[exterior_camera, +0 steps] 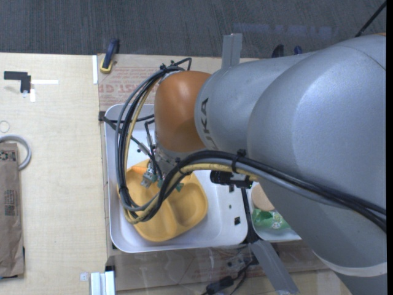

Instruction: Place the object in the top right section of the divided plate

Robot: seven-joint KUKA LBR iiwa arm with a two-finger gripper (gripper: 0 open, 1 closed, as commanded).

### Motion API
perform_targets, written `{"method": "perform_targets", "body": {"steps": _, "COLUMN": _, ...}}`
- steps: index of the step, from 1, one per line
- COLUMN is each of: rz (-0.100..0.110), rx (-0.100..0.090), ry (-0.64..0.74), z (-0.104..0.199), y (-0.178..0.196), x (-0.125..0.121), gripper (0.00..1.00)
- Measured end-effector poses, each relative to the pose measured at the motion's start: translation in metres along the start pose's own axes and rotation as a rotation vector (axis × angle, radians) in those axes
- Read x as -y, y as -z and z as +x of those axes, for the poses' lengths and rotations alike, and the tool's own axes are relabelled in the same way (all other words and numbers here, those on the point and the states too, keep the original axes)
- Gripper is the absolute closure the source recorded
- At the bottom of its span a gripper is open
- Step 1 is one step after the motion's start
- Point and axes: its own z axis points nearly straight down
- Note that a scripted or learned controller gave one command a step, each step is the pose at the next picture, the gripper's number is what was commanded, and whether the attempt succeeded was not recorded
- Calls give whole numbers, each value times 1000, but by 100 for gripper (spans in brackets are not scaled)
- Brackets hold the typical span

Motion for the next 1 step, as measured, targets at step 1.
{"method": "perform_targets", "body": {"steps": 1, "rz": 15, "rx": -31, "ry": 328, "z": 46, "y": 26, "x": 16, "gripper": 100}}
